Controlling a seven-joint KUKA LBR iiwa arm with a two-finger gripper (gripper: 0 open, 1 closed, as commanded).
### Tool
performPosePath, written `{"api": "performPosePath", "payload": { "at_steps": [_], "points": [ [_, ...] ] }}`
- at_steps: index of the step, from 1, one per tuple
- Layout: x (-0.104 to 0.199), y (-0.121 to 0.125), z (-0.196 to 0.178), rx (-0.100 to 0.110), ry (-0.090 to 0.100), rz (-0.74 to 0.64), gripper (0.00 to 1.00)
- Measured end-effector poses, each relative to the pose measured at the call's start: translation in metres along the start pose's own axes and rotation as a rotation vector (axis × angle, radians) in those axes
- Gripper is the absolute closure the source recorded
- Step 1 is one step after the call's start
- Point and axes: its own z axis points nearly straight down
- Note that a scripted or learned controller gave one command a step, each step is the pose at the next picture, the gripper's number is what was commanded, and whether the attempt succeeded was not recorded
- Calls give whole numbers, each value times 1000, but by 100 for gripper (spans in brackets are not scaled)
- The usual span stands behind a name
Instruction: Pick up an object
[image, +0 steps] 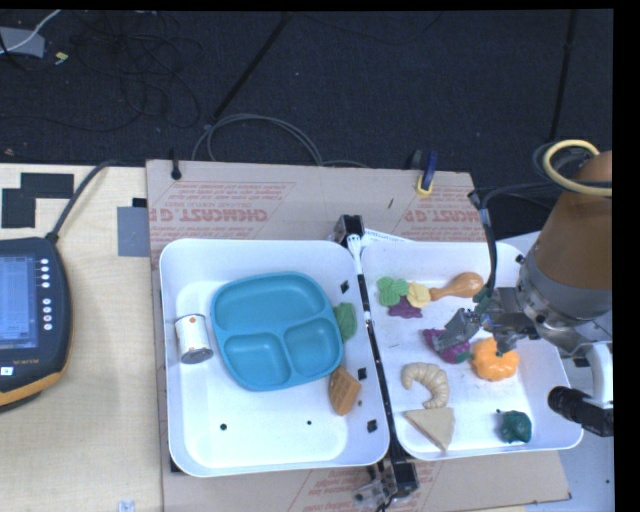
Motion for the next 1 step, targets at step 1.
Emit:
{"api": "performPosePath", "payload": {
  "at_steps": [1],
  "points": [
    [-52,64,65,0,-3,3,0]
  ]
}}
